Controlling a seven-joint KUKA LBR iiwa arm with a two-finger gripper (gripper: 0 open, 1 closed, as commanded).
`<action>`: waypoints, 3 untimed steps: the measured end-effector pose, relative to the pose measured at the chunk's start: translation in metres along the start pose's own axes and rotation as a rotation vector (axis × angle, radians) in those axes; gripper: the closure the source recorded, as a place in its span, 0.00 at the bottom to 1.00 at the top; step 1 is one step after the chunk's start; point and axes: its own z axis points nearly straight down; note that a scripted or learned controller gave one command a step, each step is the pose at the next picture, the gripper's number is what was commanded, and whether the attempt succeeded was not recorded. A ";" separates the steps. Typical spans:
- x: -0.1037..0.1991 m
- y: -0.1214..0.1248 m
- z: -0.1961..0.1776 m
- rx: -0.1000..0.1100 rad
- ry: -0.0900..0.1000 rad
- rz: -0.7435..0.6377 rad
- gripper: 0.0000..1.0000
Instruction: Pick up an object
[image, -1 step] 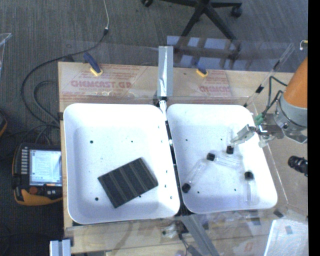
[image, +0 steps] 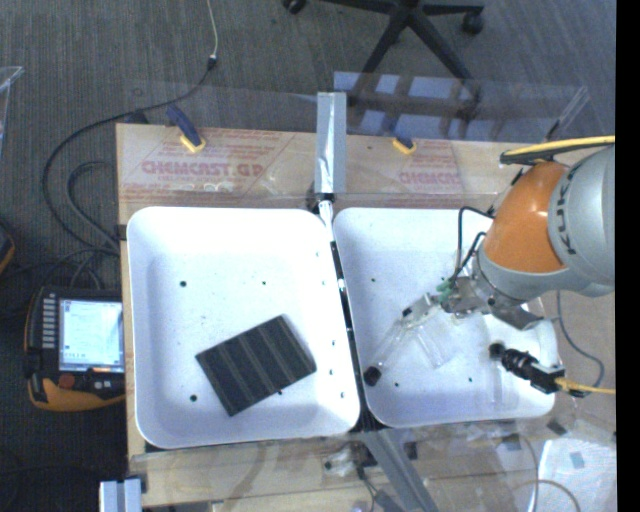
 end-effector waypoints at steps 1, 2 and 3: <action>0.018 -0.057 0.002 -0.018 -0.009 -0.020 0.00; 0.025 0.065 0.003 -0.015 -0.009 -0.116 0.00; 0.053 -0.013 0.002 -0.012 -0.006 -0.103 0.00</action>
